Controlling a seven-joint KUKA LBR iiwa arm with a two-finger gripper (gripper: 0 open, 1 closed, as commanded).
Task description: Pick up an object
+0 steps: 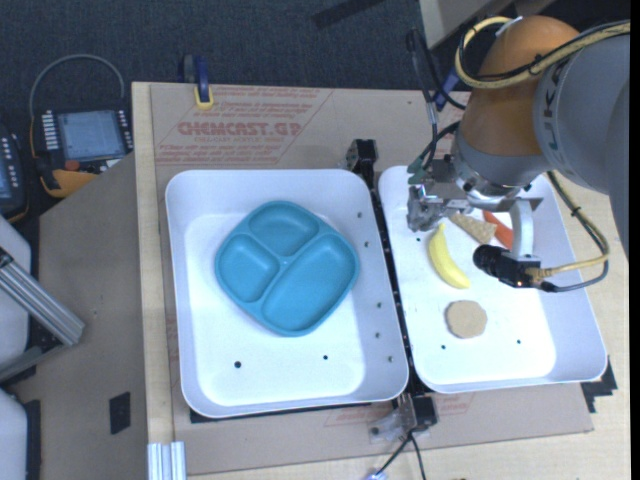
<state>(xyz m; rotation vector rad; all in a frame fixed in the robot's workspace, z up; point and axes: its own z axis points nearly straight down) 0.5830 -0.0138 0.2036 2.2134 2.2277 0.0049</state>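
Note:
A yellow banana (448, 259) lies in the right bin (560, 353), near its middle. Below it rests a round tan cookie (466, 319). A tan bread piece (474, 228) and an orange carrot-like piece (499, 230) lie just right of the banana's top, partly under the arm. My gripper (428, 209) hangs over the bin's upper left part, right above the banana's top end. Nothing shows between its fingers.
The left bin (200, 368) holds a blue divided plate (287, 266). The arm's orange band and grey wrist (520, 78) cover the right bin's far side. A black cable connector (505, 265) hangs over the bin right of the banana.

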